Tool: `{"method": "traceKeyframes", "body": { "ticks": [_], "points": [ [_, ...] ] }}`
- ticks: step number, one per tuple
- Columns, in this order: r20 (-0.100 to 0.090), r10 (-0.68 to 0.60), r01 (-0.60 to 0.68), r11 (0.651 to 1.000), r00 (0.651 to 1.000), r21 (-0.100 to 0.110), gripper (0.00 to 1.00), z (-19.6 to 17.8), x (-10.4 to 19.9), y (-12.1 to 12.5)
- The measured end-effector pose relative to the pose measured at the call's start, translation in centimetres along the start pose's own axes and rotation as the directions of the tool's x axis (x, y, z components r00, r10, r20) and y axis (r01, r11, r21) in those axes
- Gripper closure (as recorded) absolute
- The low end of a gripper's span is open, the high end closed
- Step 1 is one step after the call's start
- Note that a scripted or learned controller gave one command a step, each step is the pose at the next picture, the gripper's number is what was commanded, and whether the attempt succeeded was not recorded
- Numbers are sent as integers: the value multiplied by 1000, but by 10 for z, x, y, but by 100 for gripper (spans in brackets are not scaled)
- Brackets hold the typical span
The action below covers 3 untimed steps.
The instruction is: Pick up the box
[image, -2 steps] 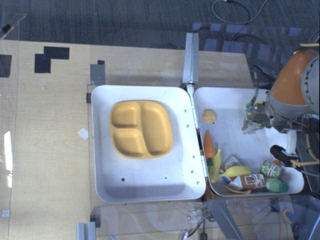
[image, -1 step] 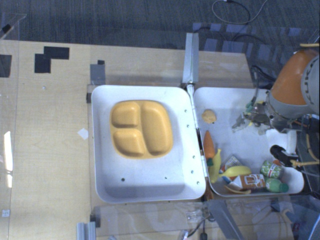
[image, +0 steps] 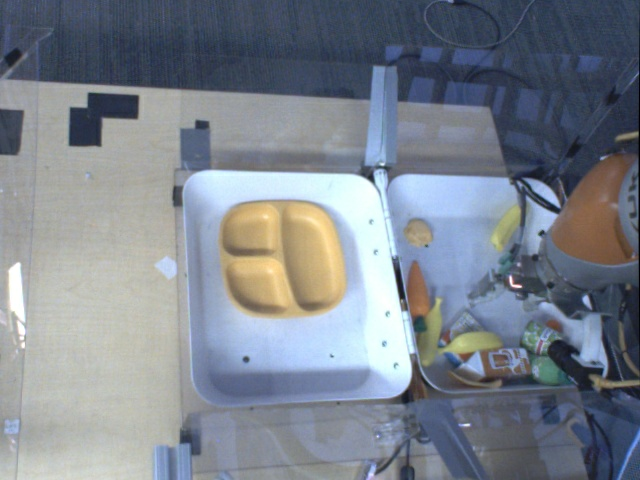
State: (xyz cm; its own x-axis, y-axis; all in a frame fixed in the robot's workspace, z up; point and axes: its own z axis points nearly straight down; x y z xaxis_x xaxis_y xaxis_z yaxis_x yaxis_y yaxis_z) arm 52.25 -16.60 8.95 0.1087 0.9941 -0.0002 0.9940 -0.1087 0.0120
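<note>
Box [image: 497, 364] lies below claw [image: 497, 283].

A single camera is fixed above the table [image: 100, 298] and looks down on it at a slant, from a middling height. The left bin [image: 290, 368] sits near the frame's centre; the right bin [image: 450, 203] lies just beside it toward the right edge. Beyond the table's far side, dark carpet [image: 250, 18] fills the top of the frame.
</note>
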Motion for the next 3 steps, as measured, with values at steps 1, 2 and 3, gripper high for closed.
{"method": "traceKeyframes", "body": {
  "ticks": [1,2,3],
  "points": [
    [-1,-2,2,1000,1000,-2,0,1,51,48],
    [0,-123,123,992,992,4,0,-4,0,78],
    [0,-136,136,991,991,2,0,2,-9,92]
  ]
}}
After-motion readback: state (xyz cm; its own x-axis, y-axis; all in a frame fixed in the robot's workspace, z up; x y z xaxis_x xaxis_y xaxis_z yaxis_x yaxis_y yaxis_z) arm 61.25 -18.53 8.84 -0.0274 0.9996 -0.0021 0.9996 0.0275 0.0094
